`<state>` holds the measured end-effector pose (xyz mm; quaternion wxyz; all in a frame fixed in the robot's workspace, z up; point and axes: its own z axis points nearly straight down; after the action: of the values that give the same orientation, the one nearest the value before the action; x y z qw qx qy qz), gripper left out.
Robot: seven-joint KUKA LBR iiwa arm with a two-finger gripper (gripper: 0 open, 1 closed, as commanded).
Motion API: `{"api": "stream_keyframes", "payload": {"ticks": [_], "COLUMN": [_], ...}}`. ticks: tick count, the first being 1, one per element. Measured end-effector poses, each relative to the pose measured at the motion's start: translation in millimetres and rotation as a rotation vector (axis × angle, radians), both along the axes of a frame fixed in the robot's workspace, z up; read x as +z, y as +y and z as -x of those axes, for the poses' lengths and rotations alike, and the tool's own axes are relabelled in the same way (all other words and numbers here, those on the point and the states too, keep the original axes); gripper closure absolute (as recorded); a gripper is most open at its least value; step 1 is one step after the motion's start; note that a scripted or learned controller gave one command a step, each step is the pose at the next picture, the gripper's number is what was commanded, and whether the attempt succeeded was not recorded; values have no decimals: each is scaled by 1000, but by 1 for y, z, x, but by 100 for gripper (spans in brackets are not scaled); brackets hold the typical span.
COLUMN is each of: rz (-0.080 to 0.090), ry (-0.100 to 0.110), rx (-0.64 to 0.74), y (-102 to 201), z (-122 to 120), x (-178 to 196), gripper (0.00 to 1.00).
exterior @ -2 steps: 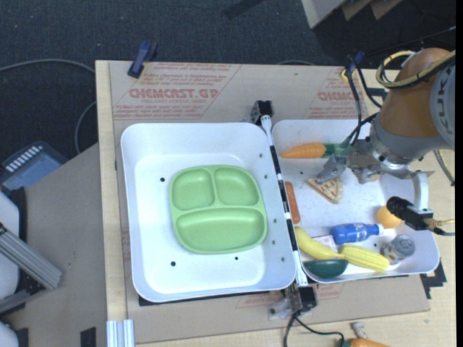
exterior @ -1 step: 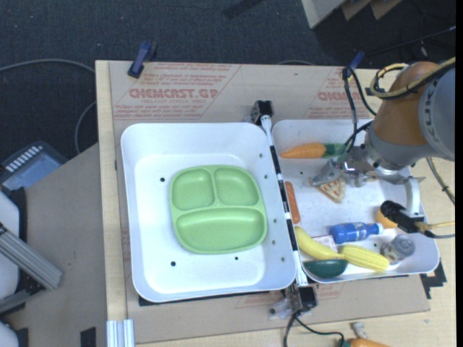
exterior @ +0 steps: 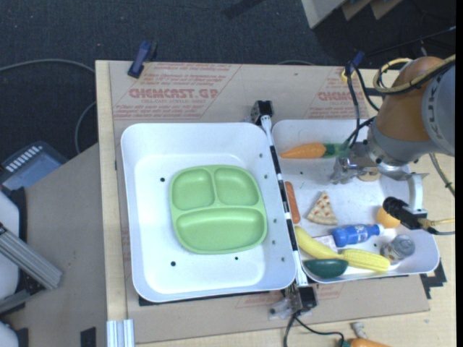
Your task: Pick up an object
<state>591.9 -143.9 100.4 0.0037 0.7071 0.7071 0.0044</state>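
Bench stock as I read it from the overhead feed. Left bin [exterior: 145, 255]: one green divided plate [exterior: 217, 210], three compartments, lying flat near the middle of the white floor. Right bin [exterior: 312, 179]: all the loose pickable items. Item one, carrot [exterior: 304, 150], orange with a green top, lying crosswise near the far wall. Item two, sausage [exterior: 291, 201], reddish, lying along the left wall. Item three, pizza slice [exterior: 322, 210], flat, about mid-bin, just right of the sausage. Item four, banana [exterior: 313, 244], yellow, nearer me than the pizza slice. Item five, blue bottle [exterior: 354, 234], on its side, white cap pointing right, just beside the banana. Item six, corn cob [exterior: 365, 260], against the near wall, just below the bottle. Item seven, dark green scoop [exterior: 325, 268], at the near left corner, touching or overlapping the banana's end. Item eight, small grey round piece [exterior: 400, 248], near the right end of the corn cob; I cannot make out what it is. Arm [exterior: 412, 121]: enters from the right over the far part of the right bin. Gripper [exterior: 349, 166]: low over the bin floor, just right of the carrot's green top and apart from the pizza slice; whether it is parted or closed I cannot tell from this angle, and I see no item between its tips.
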Motion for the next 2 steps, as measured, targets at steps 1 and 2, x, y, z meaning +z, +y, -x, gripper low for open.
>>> {"api": "stream_keyframes", "payload": {"ticks": [1, 2], "rz": [3, 2], "ry": [8, 10], "rx": [-1, -1], "y": [-53, -53], "z": [-10, -9], "x": [107, 106], "gripper": [100, 0]}}
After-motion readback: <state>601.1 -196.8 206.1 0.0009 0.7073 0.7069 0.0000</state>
